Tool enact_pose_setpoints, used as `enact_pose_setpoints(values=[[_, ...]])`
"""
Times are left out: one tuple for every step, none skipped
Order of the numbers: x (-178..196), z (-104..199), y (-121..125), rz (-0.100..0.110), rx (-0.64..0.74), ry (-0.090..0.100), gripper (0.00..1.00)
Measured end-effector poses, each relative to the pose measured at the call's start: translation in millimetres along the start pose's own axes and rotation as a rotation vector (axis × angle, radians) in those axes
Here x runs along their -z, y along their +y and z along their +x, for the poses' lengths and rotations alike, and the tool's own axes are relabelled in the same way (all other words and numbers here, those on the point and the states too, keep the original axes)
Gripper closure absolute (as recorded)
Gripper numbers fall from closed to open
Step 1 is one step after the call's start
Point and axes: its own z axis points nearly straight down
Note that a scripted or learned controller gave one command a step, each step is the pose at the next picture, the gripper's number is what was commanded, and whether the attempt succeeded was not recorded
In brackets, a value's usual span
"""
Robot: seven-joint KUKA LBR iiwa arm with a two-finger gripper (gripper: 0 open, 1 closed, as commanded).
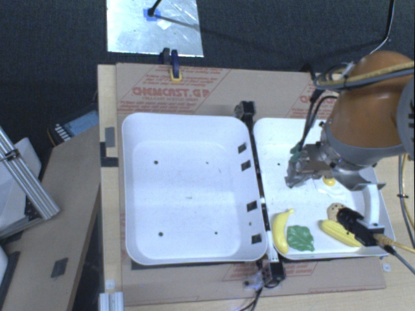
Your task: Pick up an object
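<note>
Camera view: right bin (272, 131) holds banana (280, 230), green piece (300, 238); gripper (297, 173) state unclear

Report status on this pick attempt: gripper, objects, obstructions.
Gripper low over right bin, finger state unclear. Yellow banana, green object and second banana lie at bin's near edge, untouched. Nothing blocking.

Red "CHEMCAST GP" lettering is printed on the brown board (194, 86) under the bins.

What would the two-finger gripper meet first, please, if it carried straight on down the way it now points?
Most likely the bare floor of the right white bin: the two-finger gripper points down above a bare patch, clear of the yellow banana. Depth is hard to judge.
</note>
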Motion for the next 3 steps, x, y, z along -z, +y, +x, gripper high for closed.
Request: enact_pose_setpoints(values=[[-0.3,-3.9,-0.2,0.0,-0.008,-0.002,0.0],[110.3,50.7,1.2,-0.01,0.001,0.001,0.0],[196.9,116.3,1.3,-0.008,0.001,0.002,0.0]])
